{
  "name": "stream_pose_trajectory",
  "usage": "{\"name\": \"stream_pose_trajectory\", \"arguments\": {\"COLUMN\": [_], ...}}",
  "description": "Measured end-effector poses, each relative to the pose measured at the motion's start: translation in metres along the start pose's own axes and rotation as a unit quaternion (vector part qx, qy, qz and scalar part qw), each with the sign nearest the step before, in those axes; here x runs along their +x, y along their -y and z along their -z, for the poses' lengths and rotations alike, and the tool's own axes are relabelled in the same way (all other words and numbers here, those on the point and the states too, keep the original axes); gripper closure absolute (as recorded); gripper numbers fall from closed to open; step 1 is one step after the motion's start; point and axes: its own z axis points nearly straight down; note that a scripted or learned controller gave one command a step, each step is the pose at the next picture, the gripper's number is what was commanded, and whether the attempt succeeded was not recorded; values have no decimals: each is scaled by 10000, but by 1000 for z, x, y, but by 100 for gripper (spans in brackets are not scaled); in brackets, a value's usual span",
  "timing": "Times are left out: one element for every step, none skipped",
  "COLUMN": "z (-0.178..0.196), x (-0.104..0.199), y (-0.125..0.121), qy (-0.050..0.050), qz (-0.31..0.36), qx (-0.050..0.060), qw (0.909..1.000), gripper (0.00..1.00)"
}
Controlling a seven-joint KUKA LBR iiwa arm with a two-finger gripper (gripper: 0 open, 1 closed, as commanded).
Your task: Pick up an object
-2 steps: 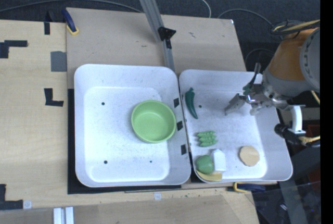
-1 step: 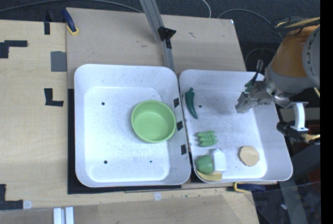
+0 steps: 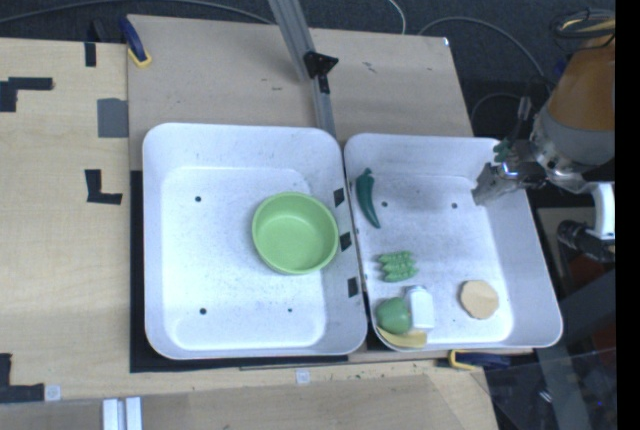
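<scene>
White bins sit side by side on the bench as the arm [image 3: 585, 103] hangs at the three o'clock edge of the right bin [image 3: 520, 248], its gripper [image 3: 492, 183] just over the rim; whether it is open or closed cannot be told from this view, and nothing is seen in its grasp. No object looks picked up yet. Candidates lie in the right bin: a dark green pepper [image 3: 367, 197] at ten o'clock near the divider, a light green bumpy piece [image 3: 397, 265] toward the middle, a green ball [image 3: 394, 315] touching a small white block [image 3: 420, 306] at seven o'clock, and a tan round piece [image 3: 479, 299] at five o'clock. The left bin [image 3: 175, 218] holds a green bowl [image 3: 294, 233] at about four o'clock. By this picture the task seems barely begun: choosing, descending, closing and lifting all remain.
</scene>
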Motion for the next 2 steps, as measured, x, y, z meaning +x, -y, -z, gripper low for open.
{"name": "stream_pose_trajectory", "arguments": {"z": [61,90], "x": [7,7], "y": [2,1], "qy": [1,-4], "qz": [12,9], "qx": [-13,3], "qw": [10000,10000], "gripper": [100,100]}}
